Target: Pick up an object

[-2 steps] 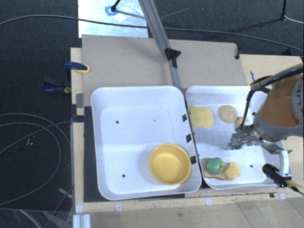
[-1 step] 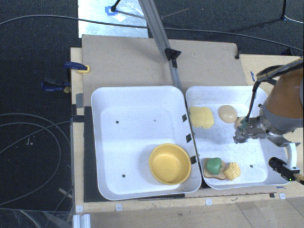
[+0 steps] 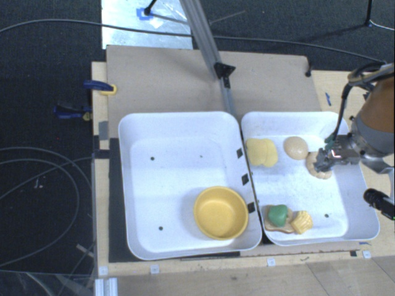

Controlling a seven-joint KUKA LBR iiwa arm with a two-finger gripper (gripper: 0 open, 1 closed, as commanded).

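Two bins (image 3: pixel 185 125) side by side | gripper (image 3: pixel 323 160) lowered at right edge of frame onto a tan round piece (image 3: pixel 321 171), probably the pick target | grip can't be told, tbh | yellow bowl (image 3: pixel 221 211) parked in left bin, well apart

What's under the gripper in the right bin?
A small tan object lies directly beneath the gripper, near the right bin wall's far right side. The gripper covers most of it, so its shape and any finger contact can't be read.
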